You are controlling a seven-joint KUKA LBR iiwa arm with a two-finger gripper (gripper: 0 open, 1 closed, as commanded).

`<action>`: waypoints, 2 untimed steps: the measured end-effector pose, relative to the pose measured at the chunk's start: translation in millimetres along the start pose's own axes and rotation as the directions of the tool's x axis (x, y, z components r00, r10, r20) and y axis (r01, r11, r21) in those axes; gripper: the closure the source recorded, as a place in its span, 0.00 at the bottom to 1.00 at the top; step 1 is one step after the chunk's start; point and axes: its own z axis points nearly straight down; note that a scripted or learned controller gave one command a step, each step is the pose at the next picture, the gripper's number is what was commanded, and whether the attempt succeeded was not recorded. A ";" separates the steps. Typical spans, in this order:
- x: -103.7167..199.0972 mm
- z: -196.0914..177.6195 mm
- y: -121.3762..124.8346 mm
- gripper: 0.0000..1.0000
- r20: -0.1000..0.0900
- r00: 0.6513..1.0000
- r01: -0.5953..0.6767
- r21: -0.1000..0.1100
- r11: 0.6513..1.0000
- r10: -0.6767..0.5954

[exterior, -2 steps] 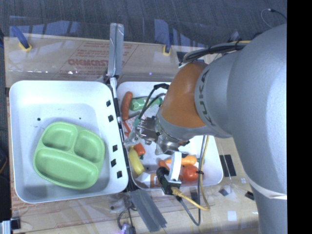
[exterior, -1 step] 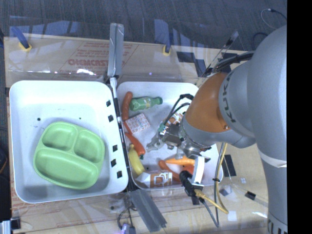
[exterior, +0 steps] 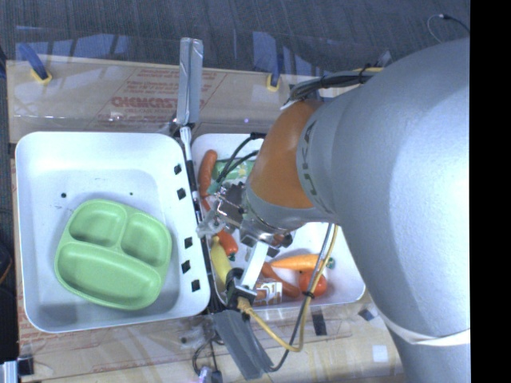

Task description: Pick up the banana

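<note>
The banana (exterior: 217,263) is a yellow strip lying along the left wall of the right bin (exterior: 353,287), near its front corner, partly covered by the arm. My gripper (exterior: 214,218) hangs low over that bin's left side, just behind the banana's far end. A small red-orange piece (exterior: 228,242) sits right beside the gripper. I see nothing clearly held. The big grey arm with its orange band (exterior: 287,162) hides much of the bin.
An orange carrot (exterior: 299,262) and other toy food lie in the right bin's front. A reddish sausage (exterior: 207,170) and something green (exterior: 242,167) lie at its back. The left bin (exterior: 48,158) holds a green divided plate (exterior: 113,252).
</note>
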 end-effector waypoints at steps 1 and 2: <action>2.5 0.0 119.6 0.00 0.002 1.000 -0.028 0.001 1.000 0.028; -2.3 -45.3 108.2 0.00 0.000 0.995 -0.096 0.000 0.995 0.096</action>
